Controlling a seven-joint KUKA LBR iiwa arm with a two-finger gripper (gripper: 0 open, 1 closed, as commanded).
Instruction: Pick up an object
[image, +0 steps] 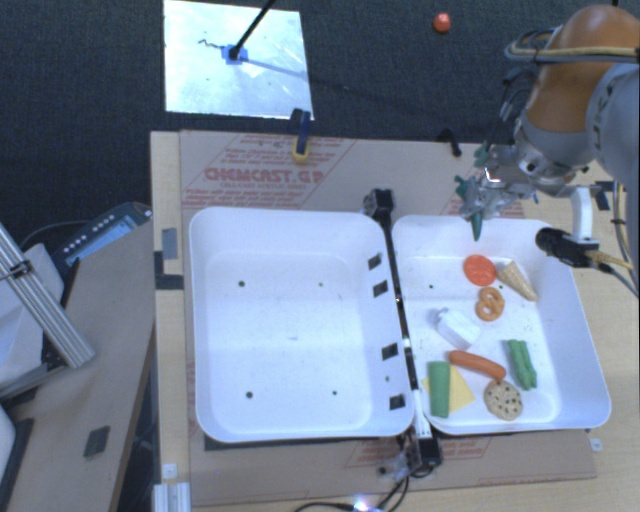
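Camera view has the gripper (477, 222) poised above the right bin (570, 330), finger state impossible to tell, approach underway; next, drop onto the tomato slice (479, 269).

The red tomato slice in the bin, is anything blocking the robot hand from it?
Nothing visible does. The gripper hangs over the right bin's far edge, and bare white floor lies between it and the tomato slice. The pretzel sits on its nearer side.
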